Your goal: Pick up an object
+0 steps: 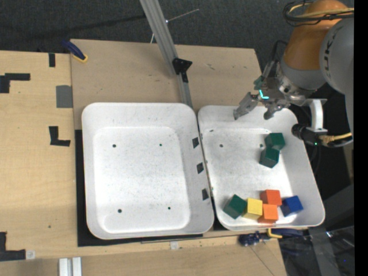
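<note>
My gripper (255, 110) hangs over the far edge of the right bin (230, 154), its two fingers spread open with nothing between them. Two dark green blocks (272, 149) lie below and to the right of it, touching each other near the bin's right wall. Along the bin's near edge sits a cluster: a green block (234, 206), a yellow block (254, 206), two orange blocks (270, 204) and a blue block (292, 204). The gripper stands apart from all of them.
The left bin (141, 168) lies beside the right one. A slanted metal bar (164, 36) runs from the top of the view down to the gap between the bins. Tape marks dot the bench at the left.
</note>
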Motion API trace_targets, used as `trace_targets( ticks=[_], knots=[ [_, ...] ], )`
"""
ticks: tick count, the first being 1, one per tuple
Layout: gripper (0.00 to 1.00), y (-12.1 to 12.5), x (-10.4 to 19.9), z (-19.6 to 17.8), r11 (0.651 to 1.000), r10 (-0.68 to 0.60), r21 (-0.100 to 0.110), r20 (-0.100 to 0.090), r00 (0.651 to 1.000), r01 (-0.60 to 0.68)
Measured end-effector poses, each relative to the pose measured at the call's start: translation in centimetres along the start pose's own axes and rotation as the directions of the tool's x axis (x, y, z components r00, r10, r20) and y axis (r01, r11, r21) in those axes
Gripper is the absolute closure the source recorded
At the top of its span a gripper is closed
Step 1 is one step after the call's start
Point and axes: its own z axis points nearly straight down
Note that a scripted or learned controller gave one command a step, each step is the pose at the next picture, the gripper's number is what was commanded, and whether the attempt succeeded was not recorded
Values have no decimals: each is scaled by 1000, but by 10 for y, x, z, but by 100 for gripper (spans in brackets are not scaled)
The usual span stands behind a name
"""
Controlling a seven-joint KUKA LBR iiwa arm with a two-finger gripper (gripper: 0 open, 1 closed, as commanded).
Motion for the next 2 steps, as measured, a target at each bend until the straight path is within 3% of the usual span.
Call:
trace_targets(
  ticks=[1,2],
  knots=[
    [0,1,0,-3,1000,-1,-5,1,1000,1],
    [0,4,6,60,1000,-1,1,2,1000,1]
  ],
)
